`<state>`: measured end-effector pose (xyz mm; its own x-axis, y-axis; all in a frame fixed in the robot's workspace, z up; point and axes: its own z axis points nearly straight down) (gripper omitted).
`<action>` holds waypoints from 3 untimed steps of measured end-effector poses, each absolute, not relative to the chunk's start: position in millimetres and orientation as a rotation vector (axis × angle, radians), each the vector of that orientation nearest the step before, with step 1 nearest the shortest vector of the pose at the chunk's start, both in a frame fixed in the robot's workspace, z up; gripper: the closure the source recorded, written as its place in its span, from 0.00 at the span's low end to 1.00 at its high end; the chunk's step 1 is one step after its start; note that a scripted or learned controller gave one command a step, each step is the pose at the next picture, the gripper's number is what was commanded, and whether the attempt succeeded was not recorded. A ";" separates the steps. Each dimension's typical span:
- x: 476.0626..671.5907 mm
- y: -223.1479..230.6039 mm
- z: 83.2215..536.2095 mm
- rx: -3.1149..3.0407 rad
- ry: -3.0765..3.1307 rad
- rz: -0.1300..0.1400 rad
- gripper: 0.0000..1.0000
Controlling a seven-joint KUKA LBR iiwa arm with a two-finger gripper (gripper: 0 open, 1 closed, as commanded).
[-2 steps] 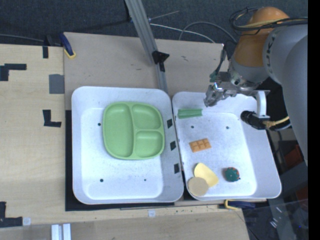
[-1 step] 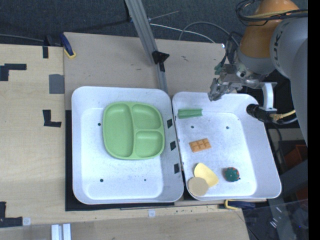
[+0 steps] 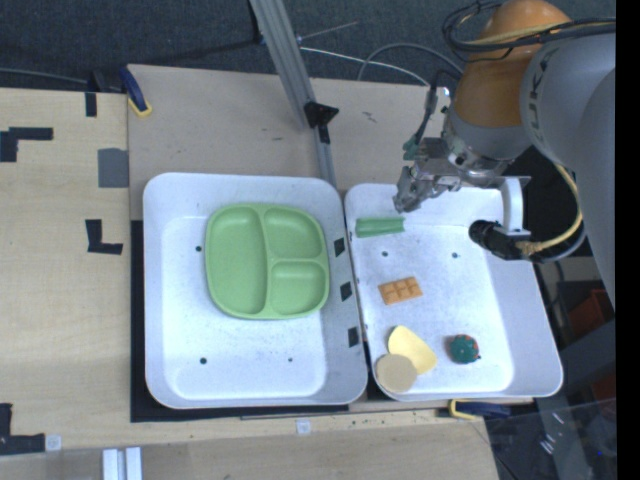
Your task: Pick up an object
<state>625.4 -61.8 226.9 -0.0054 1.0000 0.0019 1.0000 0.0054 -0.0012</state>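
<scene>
The gripper hangs over the right bin at its 11 o'clock corner, just above the green block lying beside the rim; whether the claw is open or clenched cannot be told. The orange waffle piece sits mid-bin with open floor around. At 6 o'clock, the yellow piece, tan disc and green-red ball crowd the edge. The green divided plate occupies the left bin.

The grey robot arm with the orange band enters from the right side and bends down toward the left. Its metal two-finger gripper points downward at the far part of the scene, with the wrist tilted a little to the left.
</scene>
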 end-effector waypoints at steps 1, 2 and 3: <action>583.2 -22.5 226.1 -2.214 -2.224 0.003 1.00; 559.0 28.0 232.3 -2.211 -2.226 0.002 1.00; 528.0 67.1 219.9 -2.212 -2.224 0.006 1.00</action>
<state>528.0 67.1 219.9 -0.0053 1.0000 0.0005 1.0000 0.0053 -0.0057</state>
